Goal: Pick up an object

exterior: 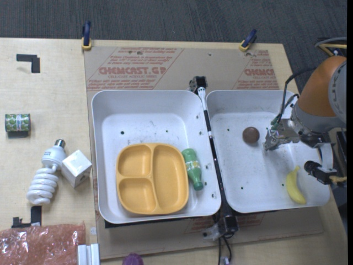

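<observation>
I see the left bin (105,120) holding a yellow divided plate (151,178) and green bottle (192,168). The right bin (231,192) holds a brown ball (251,135) and banana (295,186). My claw (272,141) sits beside the ball; I cannot tell its state.

- Around my gripper (271,141) the right bin's (242,200) floor lies open; the brown ball (251,134) sits just left, the banana (294,186) below.
- A yellow divided plate (153,178) and green bottle (192,169) crowd the left bin (105,148).
</observation>
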`<action>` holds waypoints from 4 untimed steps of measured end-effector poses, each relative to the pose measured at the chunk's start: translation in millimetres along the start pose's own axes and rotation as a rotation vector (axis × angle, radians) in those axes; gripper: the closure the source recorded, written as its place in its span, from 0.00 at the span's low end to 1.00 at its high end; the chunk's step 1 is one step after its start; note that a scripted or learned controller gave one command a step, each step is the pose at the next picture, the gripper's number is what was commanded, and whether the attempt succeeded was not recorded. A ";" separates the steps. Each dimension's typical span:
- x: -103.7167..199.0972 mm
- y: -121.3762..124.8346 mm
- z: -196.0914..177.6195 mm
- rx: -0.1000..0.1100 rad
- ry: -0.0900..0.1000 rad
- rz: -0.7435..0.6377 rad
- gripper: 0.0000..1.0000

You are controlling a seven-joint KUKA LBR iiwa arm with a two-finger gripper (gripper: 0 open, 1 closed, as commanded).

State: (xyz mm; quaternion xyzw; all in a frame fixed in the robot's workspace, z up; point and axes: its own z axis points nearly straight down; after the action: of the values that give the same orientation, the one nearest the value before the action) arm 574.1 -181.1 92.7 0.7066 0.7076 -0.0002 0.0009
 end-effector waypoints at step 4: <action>43.0 -63.9 0.3 0.001 0.001 0.003 0.00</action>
State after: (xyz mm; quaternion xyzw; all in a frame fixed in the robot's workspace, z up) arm 510.2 -138.2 92.2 0.7078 0.7065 -0.0002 -0.0002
